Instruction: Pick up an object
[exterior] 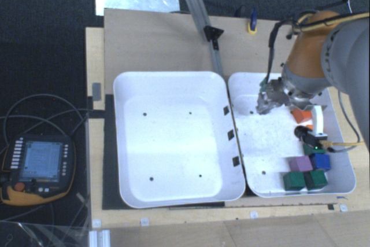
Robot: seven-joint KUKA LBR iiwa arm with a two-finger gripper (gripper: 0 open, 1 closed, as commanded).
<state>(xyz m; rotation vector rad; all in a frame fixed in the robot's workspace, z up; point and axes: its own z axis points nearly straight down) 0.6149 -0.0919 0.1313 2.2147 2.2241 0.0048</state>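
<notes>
1. Green block (295, 181) sits at the near edge of the right bin (254, 147), touching a dark green block (315, 180) that fills the near right corner.
2. Purple block (300, 163) is just behind the green one, with a blue block (321, 161) beside it toward the right wall.
3. Orange piece (300, 115) lies mid-bin near the right wall, partly hidden by the wrist.
4. Gripper (266, 103) is over the far left part of the right bin, near the orange piece and well apart from the block cluster. Spread or pressed together: cannot tell.
5. Left bin (173, 142) butts against the right bin's left edge.
6. Teach pendant (37, 162) lies on the dark floor off the bench's left edge.
</notes>
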